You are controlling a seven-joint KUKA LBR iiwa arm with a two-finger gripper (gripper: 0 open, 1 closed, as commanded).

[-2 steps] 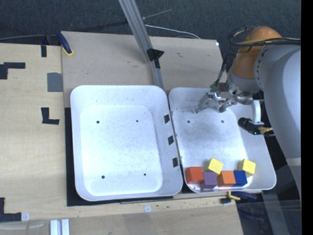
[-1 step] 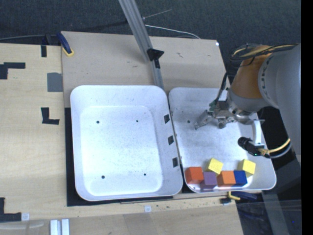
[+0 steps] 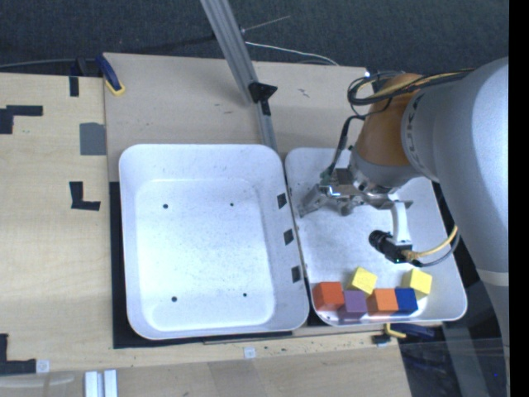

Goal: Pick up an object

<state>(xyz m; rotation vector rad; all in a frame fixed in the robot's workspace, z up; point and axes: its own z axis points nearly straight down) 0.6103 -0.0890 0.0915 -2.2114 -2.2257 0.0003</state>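
Several small blocks lie along the near edge of the right bin (image 3: 442, 213): an orange block (image 3: 329, 294), a purple block (image 3: 355, 303), a second orange block (image 3: 385, 302), a blue block (image 3: 406, 300) and two yellow blocks (image 3: 364, 280) (image 3: 420, 281). My gripper (image 3: 326, 207) hangs over the far left part of that bin, well behind the blocks and close to the wall shared with the left bin. Its two metal fingers are spread apart and open, with nothing between them.
The left bin (image 3: 132, 172) sits beside the right one. A slanted metal rail (image 3: 231, 44) runs from the top down to the bins' far junction. The grey arm (image 3: 463, 139) covers the right side. A black cable plug (image 3: 387, 245) hangs over the right bin.
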